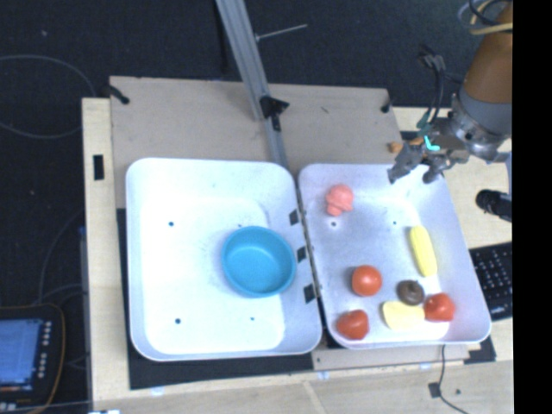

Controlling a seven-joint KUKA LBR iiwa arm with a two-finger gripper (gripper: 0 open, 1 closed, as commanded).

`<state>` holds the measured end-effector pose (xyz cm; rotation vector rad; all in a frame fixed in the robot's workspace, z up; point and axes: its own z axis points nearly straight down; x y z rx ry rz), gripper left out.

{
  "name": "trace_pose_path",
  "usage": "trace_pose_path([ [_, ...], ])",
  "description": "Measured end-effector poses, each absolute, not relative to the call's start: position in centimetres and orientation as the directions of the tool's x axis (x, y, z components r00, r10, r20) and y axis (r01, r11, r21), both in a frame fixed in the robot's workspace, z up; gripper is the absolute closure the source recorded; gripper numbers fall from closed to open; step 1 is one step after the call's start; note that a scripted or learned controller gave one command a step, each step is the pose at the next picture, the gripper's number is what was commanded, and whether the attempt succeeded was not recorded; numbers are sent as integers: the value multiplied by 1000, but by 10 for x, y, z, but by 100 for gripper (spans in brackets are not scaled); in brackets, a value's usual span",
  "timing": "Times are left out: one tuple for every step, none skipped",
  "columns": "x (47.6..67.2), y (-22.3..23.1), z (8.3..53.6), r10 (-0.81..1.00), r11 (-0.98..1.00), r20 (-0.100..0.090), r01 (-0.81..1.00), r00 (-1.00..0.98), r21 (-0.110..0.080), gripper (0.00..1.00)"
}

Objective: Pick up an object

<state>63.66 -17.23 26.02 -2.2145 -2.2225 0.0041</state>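
Note:
My gripper (pixel 416 172) hangs over the far right corner of the right bin (pixel 379 205), its two dark fingers spread open with nothing between them. Below it in that bin lie a pink lump (pixel 339 199) at the far left, a yellow banana-like piece (pixel 422 250) on the right, and a red tomato (pixel 366 280) in the middle. Near the front edge sit a second red piece (pixel 352 323), a pale yellow block (pixel 403 316), a dark brown round thing (pixel 410 292) and another red piece (pixel 439 307).
The left bin (pixel 172 197) holds a blue bowl (pixel 258 260). A grey metal pole (pixel 246 50) slants up from the bench behind the bins. A black keyboard (pixel 493 274) lies to the right of the right bin.

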Motion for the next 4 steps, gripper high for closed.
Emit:
trace_pose_path([
  [638, -172, 264, 1000, 4, 0, 1000, -4, 2, 0],
  [646, -180, 209, 1000, -2, -3, 1000, 2, -5, 0],
  [647, -185, 145, 1000, -4, -4, 1000, 4, -4, 0],
  [646, -187, 98, 1000, -7, -3, 1000, 7, -3, 0],
])
